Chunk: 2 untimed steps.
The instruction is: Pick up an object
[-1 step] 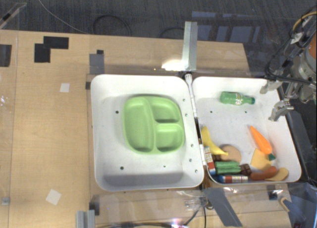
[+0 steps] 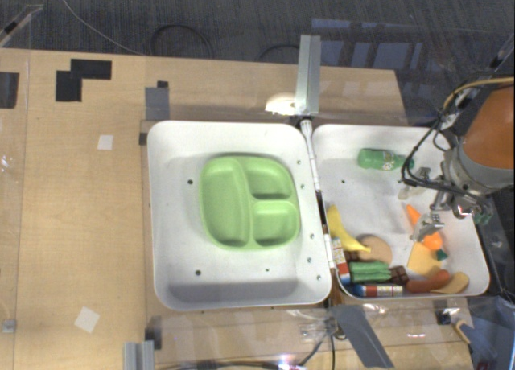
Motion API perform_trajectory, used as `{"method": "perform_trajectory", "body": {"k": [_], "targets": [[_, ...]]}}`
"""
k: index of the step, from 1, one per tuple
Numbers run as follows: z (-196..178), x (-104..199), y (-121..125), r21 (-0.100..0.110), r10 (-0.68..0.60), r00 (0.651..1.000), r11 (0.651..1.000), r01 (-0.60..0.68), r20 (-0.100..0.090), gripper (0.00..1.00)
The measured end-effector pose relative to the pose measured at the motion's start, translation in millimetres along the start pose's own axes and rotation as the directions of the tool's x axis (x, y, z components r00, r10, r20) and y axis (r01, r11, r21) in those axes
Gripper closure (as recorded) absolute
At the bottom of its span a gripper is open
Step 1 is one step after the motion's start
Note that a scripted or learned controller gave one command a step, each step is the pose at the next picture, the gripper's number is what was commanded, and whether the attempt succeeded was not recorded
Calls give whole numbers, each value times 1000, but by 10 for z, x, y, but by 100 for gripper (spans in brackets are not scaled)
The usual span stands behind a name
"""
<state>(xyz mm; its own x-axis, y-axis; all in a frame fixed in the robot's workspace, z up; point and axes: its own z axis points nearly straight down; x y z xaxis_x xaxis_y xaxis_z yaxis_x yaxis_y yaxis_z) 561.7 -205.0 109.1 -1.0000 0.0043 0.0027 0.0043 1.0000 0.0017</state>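
At the right edge of the frame the arm (image 2: 488, 139) shows a rounded orange band above a grey wrist collar. Black cables and 1 yellow cable loop over it. Below, the gripper (image 2: 433, 217) is bare silvery metal.

We see small toys heaped along the right bin's (image 2: 354, 145) near edge – a yellow banana (image 2: 341, 232), markers (image 2: 372, 280), a sausage (image 2: 430, 281) – and a green bottle (image 2: 378, 159) lying flat, well apart
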Motion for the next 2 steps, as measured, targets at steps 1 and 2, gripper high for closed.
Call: {"method": "perform_trajectory", "body": {"k": [1,2], "targets": [[194,219,3,3,116,993,993,-116,18,0],[40,163,8,7,108,993,994,-109,36,100]]}}
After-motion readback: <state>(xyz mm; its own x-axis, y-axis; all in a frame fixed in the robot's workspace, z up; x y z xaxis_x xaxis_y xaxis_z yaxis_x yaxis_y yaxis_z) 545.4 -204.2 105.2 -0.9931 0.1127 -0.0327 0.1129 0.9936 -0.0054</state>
